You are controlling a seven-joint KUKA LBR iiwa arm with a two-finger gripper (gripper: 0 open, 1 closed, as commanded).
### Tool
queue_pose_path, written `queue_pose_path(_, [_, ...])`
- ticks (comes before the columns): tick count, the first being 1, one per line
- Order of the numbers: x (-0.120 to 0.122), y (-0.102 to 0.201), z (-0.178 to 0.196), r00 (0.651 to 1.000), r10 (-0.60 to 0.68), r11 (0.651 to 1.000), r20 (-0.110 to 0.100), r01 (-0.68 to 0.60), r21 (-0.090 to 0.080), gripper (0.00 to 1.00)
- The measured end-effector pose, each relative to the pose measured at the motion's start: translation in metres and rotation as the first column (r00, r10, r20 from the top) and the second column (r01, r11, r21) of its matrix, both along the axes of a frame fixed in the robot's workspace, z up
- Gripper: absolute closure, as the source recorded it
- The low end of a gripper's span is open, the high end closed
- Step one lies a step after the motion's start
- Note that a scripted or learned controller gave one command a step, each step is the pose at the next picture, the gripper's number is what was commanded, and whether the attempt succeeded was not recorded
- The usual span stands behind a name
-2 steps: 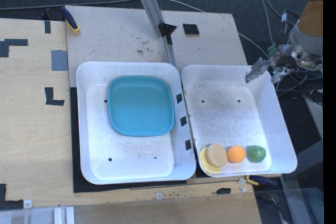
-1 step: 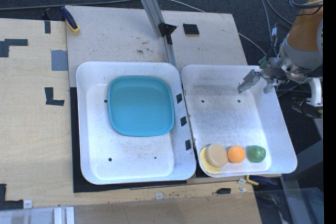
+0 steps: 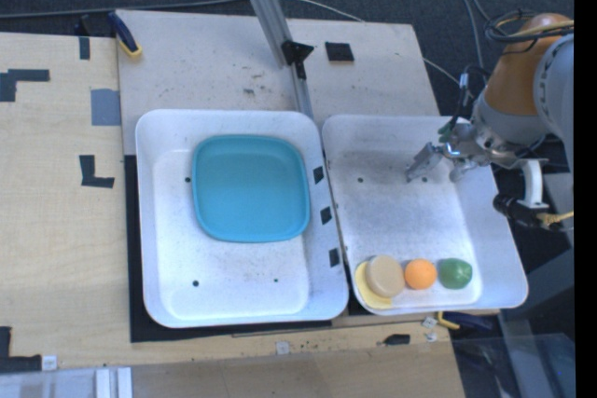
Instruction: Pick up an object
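Orange ball (image 3: 421, 274) lies between tan disc (image 3: 383, 275) and green ball (image 3: 454, 272); tool (image 3: 422, 165) open, well apart

Two bins sit side by side on the table (image 3: 56, 228). Left bin (image 3: 159, 294) holds a plate (image 3: 250, 187), centered toward its back. Right bin (image 3: 494, 242) has three small objects in a row along its front edge: disc (image 3: 382, 275) left, ball (image 3: 421, 274) middle, round object (image 3: 454, 272) right. End effector (image 3: 431, 159) hangs over the right bin's back part, well apart from the row.
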State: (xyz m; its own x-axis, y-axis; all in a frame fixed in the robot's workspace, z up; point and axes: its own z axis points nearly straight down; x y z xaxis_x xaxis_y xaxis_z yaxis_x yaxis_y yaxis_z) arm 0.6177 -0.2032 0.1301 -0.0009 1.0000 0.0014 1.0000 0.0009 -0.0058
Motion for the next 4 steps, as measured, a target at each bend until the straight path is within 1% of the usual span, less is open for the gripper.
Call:
queue_pose_path(1, [0.000,0.001,-0.043,1.000,0.000,1.000,0.004,0.000,-0.001,0.00])
queue_pose_path(2, [0.000,0.000,-0.031,1.000,0.000,1.000,0.006,0.000,-0.002,1.00])
queue_pose_path(3, [0.010,0.003,0.028,1.000,0.000,1.000,0.010,0.000,-0.003,1.00])
queue_pose_path(4, [0.010,-0.007,0.081,1.000,-0.001,1.000,0.009,0.001,-0.003,1.00])
